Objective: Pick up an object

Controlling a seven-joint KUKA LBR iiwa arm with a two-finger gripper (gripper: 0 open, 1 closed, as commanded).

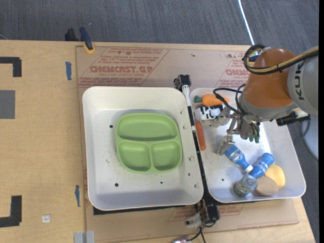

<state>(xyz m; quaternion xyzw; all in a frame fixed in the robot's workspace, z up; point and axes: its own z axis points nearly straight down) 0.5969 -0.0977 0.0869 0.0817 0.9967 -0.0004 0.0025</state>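
Over the back half of the right shallow white bin [289, 153], the grey two-finger gripper [242, 131], pointing down, under the orange band of the arm [266, 82]. Spread or pressed together: cannot tell, too small and dark against the cables. Nothing seen held in it.

Just below the gripper, toward the front of this bin, a small blue and white crumpled plastic bottle [236, 156], lying tilted, close to the gripper but whether touching it, cannot tell. Beside it to the right, a second blue and white bottle [263, 165], also lying down. Near the front wall, a grey round metal-looking piece [245, 187], touching or almost touching a pale tan rounded lump [267, 187], with a yellow rounded lump [276, 174] just behind.

Along the left wall of the same bin, a thin orange stick [201, 135], lying lengthwise. In the back left corner, an orange, white and black toy-like thing [211, 107], partly behind black cables; exact shape not clear.

In the left shallow white bin [96, 110], a light green plastic plate with three compartments [149, 142], lying flat in the middle, well apart from the gripper.

Under both bins, a brown cardboard sheet with red print [126, 65] on the light wooden bench [40, 135].
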